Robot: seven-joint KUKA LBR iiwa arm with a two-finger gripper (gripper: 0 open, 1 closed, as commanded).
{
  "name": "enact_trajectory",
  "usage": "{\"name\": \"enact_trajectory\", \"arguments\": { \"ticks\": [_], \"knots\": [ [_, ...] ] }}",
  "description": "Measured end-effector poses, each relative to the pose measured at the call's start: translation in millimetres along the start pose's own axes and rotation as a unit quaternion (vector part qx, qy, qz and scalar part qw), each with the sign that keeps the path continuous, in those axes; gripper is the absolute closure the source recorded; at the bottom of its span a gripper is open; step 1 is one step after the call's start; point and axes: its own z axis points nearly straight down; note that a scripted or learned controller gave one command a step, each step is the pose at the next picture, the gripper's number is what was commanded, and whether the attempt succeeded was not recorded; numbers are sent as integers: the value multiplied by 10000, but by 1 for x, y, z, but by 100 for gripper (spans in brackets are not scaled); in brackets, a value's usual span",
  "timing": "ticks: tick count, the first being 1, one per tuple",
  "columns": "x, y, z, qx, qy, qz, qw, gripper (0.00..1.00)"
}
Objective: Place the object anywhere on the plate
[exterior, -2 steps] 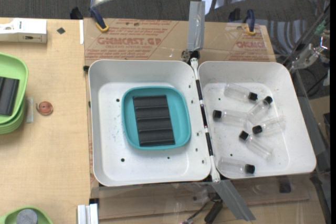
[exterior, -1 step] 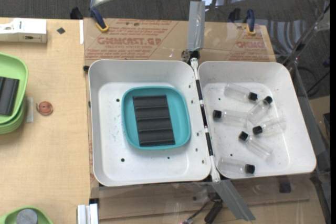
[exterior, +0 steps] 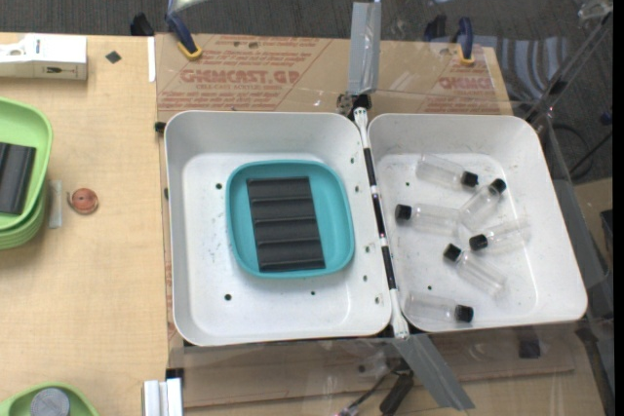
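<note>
While no tube has been lifted: step: pick pending.
Plate (exterior: 337, 209): left bin (exterior: 195, 239) centre.
Tubes (exterior: 466, 219): right bin (exterior: 546, 239); one must be grasped.
Gripper: state cannot be told.

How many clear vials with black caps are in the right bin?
6, all loose in the right bin: one at the back, one back right, one at the left, one right of middle, one in the middle, one in front.

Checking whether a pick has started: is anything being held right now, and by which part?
Nothing is seen held. The clear vials all lie loose in the right bin, and the teal plate sits in the left bin.
</note>
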Motion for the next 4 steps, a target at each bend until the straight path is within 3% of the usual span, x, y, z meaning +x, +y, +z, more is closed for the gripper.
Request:
{"name": "enact_trajectory", "arguments": {
  "ticks": [1,2,4],
  "knots": [
    [-3,-14,146,-2,5,201,9998,0],
    [17,-18,10,-5,7,778,9970,0],
    [-10,-2,0,-1,8,1912,9816,0]
  ]
}}
